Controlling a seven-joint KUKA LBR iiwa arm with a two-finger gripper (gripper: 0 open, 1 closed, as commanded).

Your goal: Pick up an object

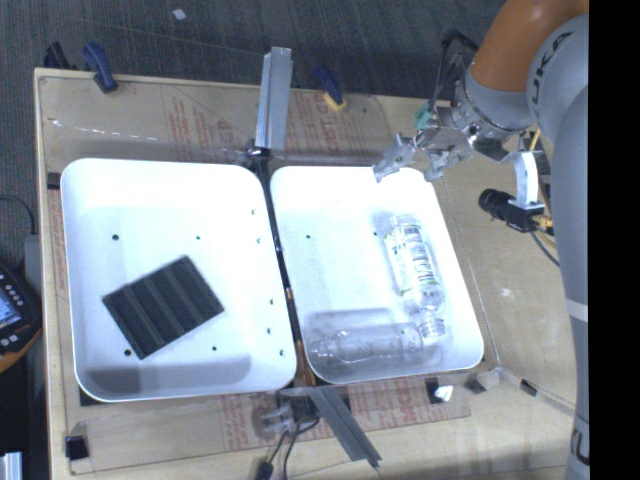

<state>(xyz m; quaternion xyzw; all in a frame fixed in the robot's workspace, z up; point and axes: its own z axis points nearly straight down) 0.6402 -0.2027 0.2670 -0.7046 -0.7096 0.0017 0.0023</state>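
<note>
A clear plastic bottle with a white label (413,263) lies lengthwise in the right bin (330,228), near its right wall. A second clear bottle (365,340) lies crosswise along that bin's front wall, its end touching the first. A ribbed black flat block (163,305) lies at a slant in the left bin (90,198). My gripper (412,160) hangs over the far right corner of the right bin, above and behind the labelled bottle. Its fingers are spread apart with nothing between them.
A grey metal bar (272,98) stands behind the gap between the bins. Blue clamps (100,68) grip the bench's far edge. A second metal bar (340,423) lies in front of the bins. A handheld device (12,308) sits at the left edge.
</note>
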